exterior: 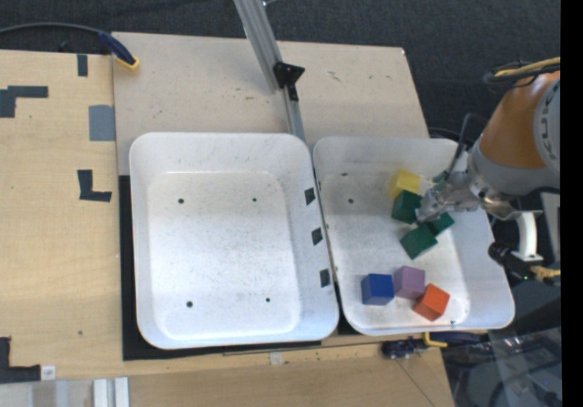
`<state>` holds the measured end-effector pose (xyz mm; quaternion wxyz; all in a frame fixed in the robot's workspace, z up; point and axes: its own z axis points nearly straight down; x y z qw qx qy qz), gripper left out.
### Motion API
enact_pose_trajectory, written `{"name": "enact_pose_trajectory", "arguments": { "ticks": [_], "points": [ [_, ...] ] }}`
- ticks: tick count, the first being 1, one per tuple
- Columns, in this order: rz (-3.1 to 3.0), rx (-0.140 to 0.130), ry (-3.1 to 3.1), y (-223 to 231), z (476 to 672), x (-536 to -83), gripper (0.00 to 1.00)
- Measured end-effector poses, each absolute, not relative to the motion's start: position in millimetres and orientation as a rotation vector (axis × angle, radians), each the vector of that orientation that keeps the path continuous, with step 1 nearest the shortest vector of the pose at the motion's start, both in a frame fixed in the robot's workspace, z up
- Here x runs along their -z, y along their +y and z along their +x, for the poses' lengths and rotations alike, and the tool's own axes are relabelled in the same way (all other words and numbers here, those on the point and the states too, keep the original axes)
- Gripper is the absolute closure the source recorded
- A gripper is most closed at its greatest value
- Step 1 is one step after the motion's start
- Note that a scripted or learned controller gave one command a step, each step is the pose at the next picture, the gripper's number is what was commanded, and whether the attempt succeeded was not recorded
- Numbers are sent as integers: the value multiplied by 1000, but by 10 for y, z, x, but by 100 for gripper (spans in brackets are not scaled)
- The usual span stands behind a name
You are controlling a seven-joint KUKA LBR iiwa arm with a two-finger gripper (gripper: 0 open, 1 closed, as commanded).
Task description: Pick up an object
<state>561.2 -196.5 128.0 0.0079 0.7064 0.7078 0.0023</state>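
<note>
Fingertips of the metal two-finger gripper [434, 207] too small to tell apart; dark green block [406, 206] just left partly covered; orange-banded grey arm [519, 137] cut off rightward.

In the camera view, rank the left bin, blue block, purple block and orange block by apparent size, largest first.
1. left bin
2. blue block, purple block and orange block: these look alike, too close to rank.

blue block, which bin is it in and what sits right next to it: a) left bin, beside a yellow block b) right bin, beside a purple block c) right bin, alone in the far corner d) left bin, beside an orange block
b: the blue block lies near the front of the right bin, with the purple block close on its right and the orange block just past that.
</note>
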Motion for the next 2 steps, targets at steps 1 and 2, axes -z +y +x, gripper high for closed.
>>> {"name": "enact_pose_trajectory", "arguments": {
  "ticks": [1,2],
  "points": [
    [2217,-3,2220,-1963,5530,-1846,100],
    [2217,-2,2219,-2063,5524,-2348,100]
  ]
}}
